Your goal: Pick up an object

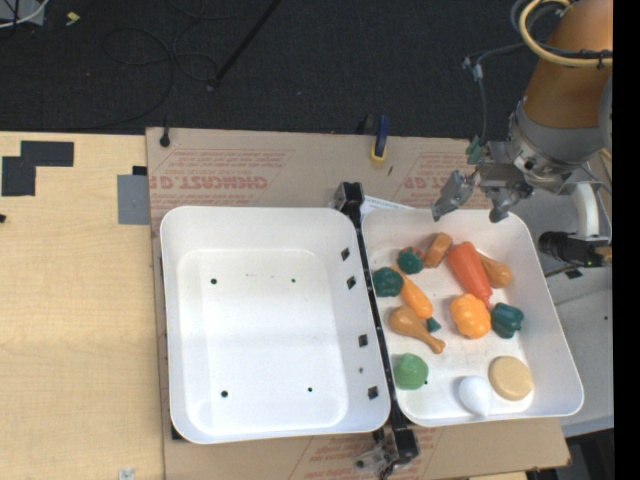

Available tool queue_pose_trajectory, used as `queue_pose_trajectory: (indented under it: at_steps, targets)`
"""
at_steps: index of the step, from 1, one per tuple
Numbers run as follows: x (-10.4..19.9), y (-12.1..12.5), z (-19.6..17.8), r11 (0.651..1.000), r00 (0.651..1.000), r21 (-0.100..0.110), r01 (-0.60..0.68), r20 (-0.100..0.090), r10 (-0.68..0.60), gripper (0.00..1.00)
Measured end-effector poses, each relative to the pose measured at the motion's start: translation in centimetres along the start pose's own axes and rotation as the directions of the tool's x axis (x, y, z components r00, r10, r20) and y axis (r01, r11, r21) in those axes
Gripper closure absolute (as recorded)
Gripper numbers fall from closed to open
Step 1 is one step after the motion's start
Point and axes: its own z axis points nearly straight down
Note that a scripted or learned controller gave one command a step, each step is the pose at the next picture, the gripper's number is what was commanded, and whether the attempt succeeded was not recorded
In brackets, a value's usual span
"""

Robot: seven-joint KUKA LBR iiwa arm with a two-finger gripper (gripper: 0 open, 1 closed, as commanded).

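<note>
Orange banding tops the arm, cut off by the frame's upper right. Its end effector (pixel 478 200) hangs released, fingers spread, over the right bin's (pixel 560 368) far rim. Just below it lies a long red-orange carrot (pixel 469 269) among small, hard-to-identify toy vegetables.

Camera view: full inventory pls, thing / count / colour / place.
Bins: 2, white, side by side; left bin, right bin.
Carrot: 1, red-orange, right bin centre.
Pepper: 1, orange-yellow, below carrot.
Green toys: 4, scattered in right bin, e.g. round one near front.
Drumstick: 1, tan, right bin.
Disc: 1, cream, front right corner.
White piece: 1, beside disc.
Cardboard: 1 sheet, brown, under bins.
Arm: 1, orange and grey, right.
Hand: 1, grey, open, above right bin's far edge, holding nothing.
</note>
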Motion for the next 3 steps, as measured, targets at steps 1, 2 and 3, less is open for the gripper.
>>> queue_pose_trajectory:
  at_steps: [1,2,3]
  targets:
    - [10.4,1.5,9.7,1.0,1.0,0.008,0.007,-0.003,-0.007,0.0]
    - [17.6,-1.6,10.0,1.0,1.0,0.005,0.005,-0.002,-0.005,0.0]
    - [24.1,-2.9,8.3,1.0,1.0,0.001,0.005,-0.002,-0.005,0.0]
